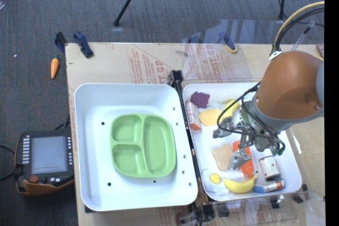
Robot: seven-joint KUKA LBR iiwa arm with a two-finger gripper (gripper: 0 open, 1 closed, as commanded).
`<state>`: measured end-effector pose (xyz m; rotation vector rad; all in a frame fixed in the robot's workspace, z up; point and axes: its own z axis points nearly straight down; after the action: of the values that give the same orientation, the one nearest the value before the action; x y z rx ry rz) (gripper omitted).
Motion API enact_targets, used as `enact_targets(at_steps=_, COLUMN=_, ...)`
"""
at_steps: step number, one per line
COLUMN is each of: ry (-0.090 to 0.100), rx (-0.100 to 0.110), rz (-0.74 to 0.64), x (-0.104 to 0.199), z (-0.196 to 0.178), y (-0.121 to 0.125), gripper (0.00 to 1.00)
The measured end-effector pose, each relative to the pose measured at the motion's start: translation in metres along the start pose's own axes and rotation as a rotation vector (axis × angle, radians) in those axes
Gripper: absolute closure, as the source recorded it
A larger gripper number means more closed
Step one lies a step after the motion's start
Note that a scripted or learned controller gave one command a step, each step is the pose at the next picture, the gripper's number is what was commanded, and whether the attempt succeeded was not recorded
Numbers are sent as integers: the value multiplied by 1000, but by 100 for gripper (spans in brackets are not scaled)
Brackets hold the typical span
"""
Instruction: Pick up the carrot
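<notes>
Across the middle of the frame lies the worktop, a brown board bearing two shallow white bins side by side. Left of centre, the left bin holds a green divided plate with three compartments. From the right edge the arm reaches in over the right bin, its orange band hiding that bin's upper right part. Below the band, the gripper hangs low over the centre of the right bin; whether its jaws are apart or together I cannot tell. Directly beneath and just right of it lies an orange thing, seemingly the carrot, between a slice of bread on its left and a small can on its right. Along the bin's lower edge sits a banana, with a fried egg at its left end. Nearer the bin's top left lies a purple piece. Another small carrot rests on the floor at the upper left
</notes>
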<state>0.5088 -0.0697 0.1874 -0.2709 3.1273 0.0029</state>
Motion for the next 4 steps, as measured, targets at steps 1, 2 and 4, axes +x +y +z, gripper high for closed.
enact_targets(at_steps=1, ry=-11, rx=3, rz=-30, x=-82, z=96, y=-25, gripper=0)
enact_targets(at_steps=2, ry=4, rx=1, rz=37, x=16, z=100, y=-60, gripper=0)
enact_targets(at_steps=4, ry=-1, rx=-1, rz=248, x=-1, z=89, y=-61, gripper=100)
